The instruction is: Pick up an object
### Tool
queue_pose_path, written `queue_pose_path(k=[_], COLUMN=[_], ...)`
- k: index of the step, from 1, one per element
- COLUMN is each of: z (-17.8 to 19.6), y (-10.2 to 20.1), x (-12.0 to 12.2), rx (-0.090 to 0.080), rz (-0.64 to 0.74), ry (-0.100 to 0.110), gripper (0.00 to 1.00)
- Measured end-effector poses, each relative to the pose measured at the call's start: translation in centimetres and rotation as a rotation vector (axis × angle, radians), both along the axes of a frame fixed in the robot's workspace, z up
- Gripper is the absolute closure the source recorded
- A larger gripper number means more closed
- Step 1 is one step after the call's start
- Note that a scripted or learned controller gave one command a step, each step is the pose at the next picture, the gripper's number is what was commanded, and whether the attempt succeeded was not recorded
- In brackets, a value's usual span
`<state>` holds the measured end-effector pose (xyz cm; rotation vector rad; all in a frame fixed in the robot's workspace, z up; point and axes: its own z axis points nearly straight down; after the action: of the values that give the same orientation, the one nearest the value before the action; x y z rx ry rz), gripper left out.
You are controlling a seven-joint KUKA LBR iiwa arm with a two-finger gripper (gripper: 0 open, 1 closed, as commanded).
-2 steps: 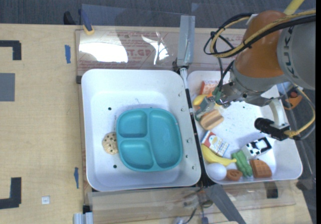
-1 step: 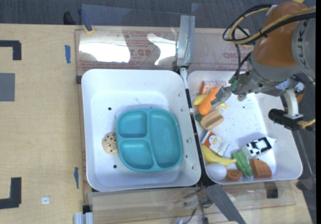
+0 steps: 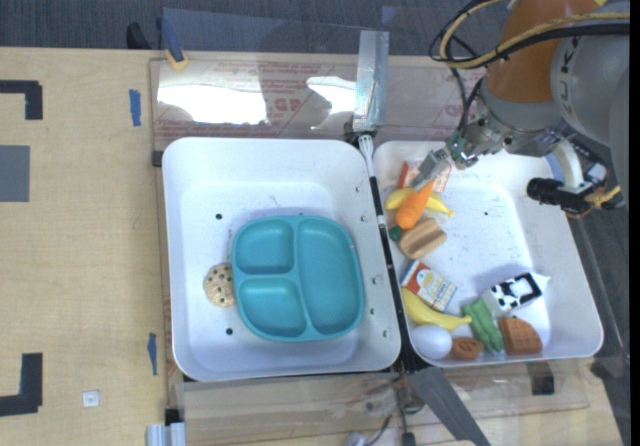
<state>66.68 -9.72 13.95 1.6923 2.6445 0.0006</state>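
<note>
My claw (image 3: 437,166) hangs low over the far left corner of the right bin (image 3: 560,234), its tips right above the carrot (image 3: 418,206). I cannot tell its state. The carrot lies beside a bun (image 3: 422,237).

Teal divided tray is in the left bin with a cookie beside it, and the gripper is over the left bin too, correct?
Not quite. The camera view shows the gripper over the right bin, at its upper left corner above the carrot. The teal divided tray is in the left bin with the cookie beside it.
</note>
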Motion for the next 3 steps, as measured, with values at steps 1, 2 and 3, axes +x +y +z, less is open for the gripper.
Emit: queue_pose_path(k=[1, 2, 3], z=[-3.8, -2.6, -5.2], y=[-1.1, -6.7, -3.5], x=[0.6, -0.2, -0.5], rx=[0.008, -0.002, -0.004], rz=[-0.137, 0.088, 0.271], ry=[-0.008, -0.006, 0.024], gripper=[0.0, 0.0, 0.0])
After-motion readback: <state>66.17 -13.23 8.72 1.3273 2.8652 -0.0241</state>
